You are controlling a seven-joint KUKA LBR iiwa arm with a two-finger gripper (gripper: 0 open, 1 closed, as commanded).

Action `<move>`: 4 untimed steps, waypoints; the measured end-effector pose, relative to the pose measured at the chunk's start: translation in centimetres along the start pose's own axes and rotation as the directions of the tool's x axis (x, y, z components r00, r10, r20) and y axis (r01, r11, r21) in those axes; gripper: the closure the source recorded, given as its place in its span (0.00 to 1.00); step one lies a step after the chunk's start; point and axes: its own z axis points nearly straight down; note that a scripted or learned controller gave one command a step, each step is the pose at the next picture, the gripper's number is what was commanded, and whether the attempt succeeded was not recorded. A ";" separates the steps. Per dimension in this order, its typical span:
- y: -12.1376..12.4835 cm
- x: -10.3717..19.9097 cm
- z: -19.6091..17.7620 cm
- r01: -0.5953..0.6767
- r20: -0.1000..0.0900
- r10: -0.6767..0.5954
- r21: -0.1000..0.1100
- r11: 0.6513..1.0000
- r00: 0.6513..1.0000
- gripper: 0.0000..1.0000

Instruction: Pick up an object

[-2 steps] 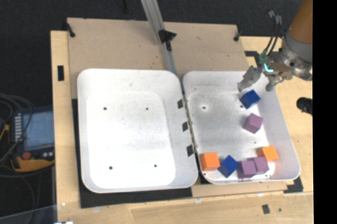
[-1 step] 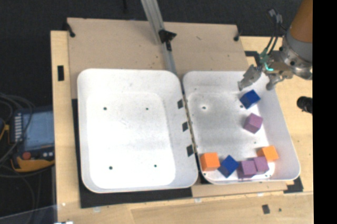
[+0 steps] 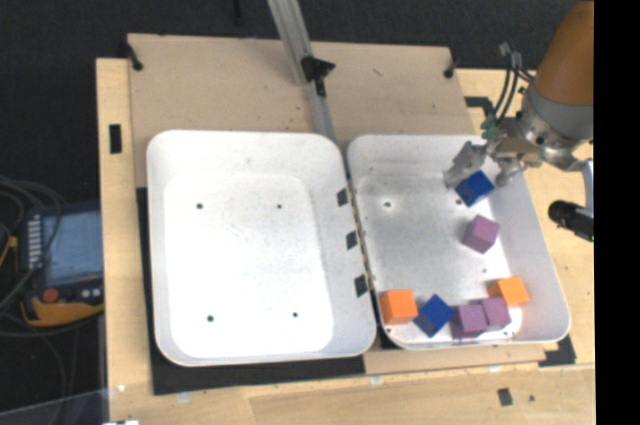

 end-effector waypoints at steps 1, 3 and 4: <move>-0.3 -0.4 4.2 -0.001 -0.001 0.001 0.000 1.000 1.000 0.00; -0.4 -0.9 8.9 -0.005 -0.001 0.005 -0.009 1.000 1.000 1.00; -1.1 -1.2 4.0 -0.004 0.000 0.004 -0.010 1.000 1.000 1.00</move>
